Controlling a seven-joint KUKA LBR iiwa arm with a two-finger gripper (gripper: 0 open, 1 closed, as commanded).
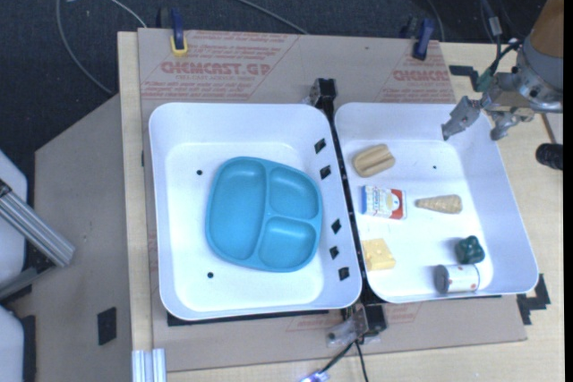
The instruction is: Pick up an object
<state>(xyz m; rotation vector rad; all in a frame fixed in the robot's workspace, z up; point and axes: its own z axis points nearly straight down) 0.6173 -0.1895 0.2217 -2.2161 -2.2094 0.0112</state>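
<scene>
The gripper [478,120] hangs with its jaws wide and holding nothing, at the right bin's [507,192] 1 o'clock edge. The little bread roll [373,160], at 10 o'clock in that bin, looks light and hard, so pinch it across its short middle.

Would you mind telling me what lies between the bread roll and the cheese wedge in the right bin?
In the camera view, the small red-and-white carton lies flat between the bread roll above it and the yellow cheese wedge below it.
</scene>
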